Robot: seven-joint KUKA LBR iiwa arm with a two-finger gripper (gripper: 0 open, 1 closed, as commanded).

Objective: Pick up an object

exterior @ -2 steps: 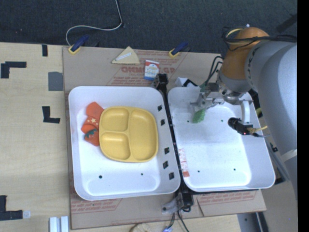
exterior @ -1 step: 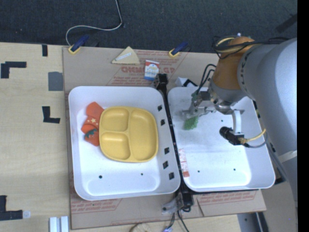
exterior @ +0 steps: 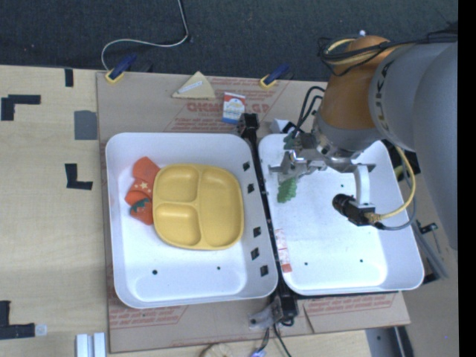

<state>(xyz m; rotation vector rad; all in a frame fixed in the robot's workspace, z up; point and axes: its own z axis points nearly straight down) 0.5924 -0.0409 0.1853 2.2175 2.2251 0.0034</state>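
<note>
The arm [exterior: 387,88] reaches in from the right over the right bin [exterior: 335,274], its orange band above the wrist. The gripper [exterior: 291,171] sits over the bin's upper left part, close to the wall between the two bins. A small green object [exterior: 287,190] hangs or lies directly under the fingertips, touching or almost touching them; from this angle I cannot tell whether the fingers actually clamp it, nor how far apart they stand, as the metal parts blur together. The green object is inside the right bin, near its left wall. In the left bin [exterior: 186,285] a yellow divided plate [exterior: 199,204] lies near the middle, and an orange-red object [exterior: 141,190] sits just beside the plate's left edge, partly tucked against it. Behind the bins, on the cardboard, stands a small red and white carton [exterior: 233,108] and a pale wedge [exterior: 195,86] lies to its left.
</note>
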